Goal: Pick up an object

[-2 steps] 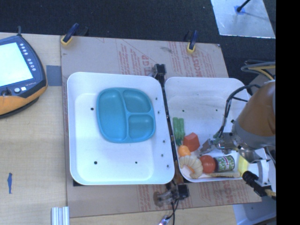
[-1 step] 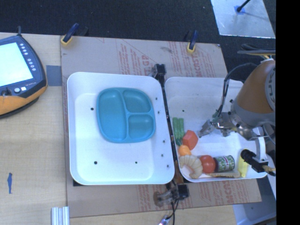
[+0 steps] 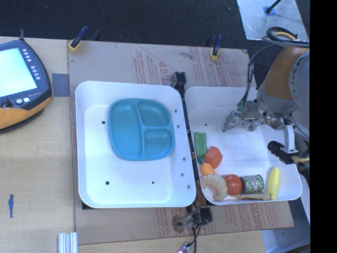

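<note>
The gripper [image 3: 239, 121] hangs over the right bin [image 3: 221, 101] — fingers spread, holding nothing — above the red block [image 3: 213, 156].

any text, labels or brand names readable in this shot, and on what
None can be read for sure.
Brown board under the bins: faint red printed lettering, repeated in rows, too blurred to read.
Can in the right bin: green label with small white print, too small to read.
Handheld pendant at the left: bright screen and a column of buttons, no legible characters.
The blue divided plate bears no text.
</note>
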### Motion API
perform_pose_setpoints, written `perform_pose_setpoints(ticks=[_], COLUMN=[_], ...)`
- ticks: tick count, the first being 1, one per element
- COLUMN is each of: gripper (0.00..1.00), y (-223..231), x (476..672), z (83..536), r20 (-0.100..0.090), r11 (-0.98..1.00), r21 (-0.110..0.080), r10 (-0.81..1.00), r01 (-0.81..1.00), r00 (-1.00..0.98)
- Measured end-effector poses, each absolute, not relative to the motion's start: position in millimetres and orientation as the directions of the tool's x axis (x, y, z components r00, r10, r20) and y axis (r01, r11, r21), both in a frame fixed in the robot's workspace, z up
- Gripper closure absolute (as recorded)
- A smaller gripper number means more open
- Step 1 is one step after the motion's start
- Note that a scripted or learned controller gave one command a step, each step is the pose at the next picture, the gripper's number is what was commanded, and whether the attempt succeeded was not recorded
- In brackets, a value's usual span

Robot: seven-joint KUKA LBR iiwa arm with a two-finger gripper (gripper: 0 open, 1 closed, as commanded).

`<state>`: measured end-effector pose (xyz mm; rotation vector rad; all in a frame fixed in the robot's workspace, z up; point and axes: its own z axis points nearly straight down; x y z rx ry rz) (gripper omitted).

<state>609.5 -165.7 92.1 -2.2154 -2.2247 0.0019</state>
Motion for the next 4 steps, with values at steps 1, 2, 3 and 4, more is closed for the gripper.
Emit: perform_pose_setpoints(ticks=[1, 2, 3, 4], gripper=[0.00, 1.00, 1.00, 1.00], y=[-115, -116, -116, -117], x=[475.4, 476.0, 476.4, 477.0], z=[91, 102, 111, 122], r20=[0.002, 0.001, 0.001, 0.000], r11=[0.006, 0.010, 0.013, 0.016], r21=[-0.006, -0.006, -0.007, -0.007], r10=[1.000, 1.000, 1.000, 1.000], r01=[1.000, 1.000, 1.000, 1.000], r00=[-0.006, -0.010, -0.013, -0.016])
